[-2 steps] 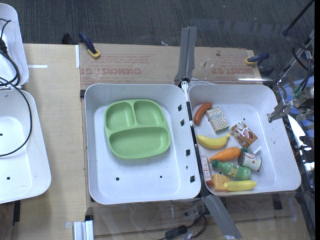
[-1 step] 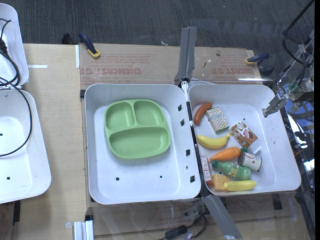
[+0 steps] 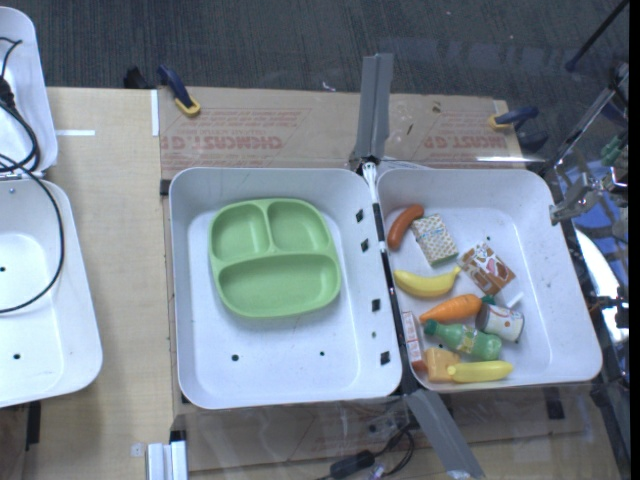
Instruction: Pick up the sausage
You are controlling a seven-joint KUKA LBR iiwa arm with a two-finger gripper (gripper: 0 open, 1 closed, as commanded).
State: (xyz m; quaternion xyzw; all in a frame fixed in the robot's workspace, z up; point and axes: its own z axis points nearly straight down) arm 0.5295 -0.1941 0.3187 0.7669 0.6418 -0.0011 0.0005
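Note:
The sausage [image 3: 404,225] is a short orange-red link lying at a slant in the far left corner of the right bin [image 3: 530,218]. It rests close to the bin's left wall, just left of a small patterned carton [image 3: 435,239]. A banana [image 3: 427,283] lies a little nearer the camera than the sausage.
The right bin also holds a carrot [image 3: 452,308], a red snack packet [image 3: 488,268], a small can [image 3: 500,321], a green bottle [image 3: 468,341] and a yellow corn-like piece [image 3: 480,371]. The left bin [image 3: 200,348] holds a green divided plate [image 3: 274,257]. A grey divider post [image 3: 374,108] stands between the bins.

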